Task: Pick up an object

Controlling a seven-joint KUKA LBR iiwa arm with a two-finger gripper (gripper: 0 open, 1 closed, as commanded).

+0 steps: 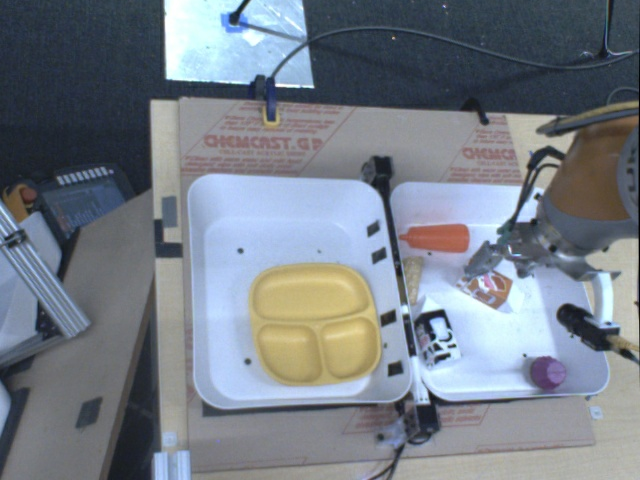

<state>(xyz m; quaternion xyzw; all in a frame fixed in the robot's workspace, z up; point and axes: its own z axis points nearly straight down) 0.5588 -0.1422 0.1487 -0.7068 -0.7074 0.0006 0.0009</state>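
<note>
In the right bin (455,196) lie an orange carrot-shaped toy (437,237), a small white and orange packet (488,290), a black and white item (437,337) by the left wall, and a purple object (547,372) in the near right corner. A small beige piece (412,270) rests near the divider. My gripper (487,260) hangs just above the packet's upper left edge, with the grey and orange arm (595,193) behind it reaching in from the right. The metal fingers point down-left toward the packet; nothing shows between them.
The left bin (215,218) holds a yellow divided plate (313,322). Black clips run along the divider (393,268) between the bins. Cables (440,43) cross the dark floor behind the bench, and a grey side table (70,308) stands to the left.
</note>
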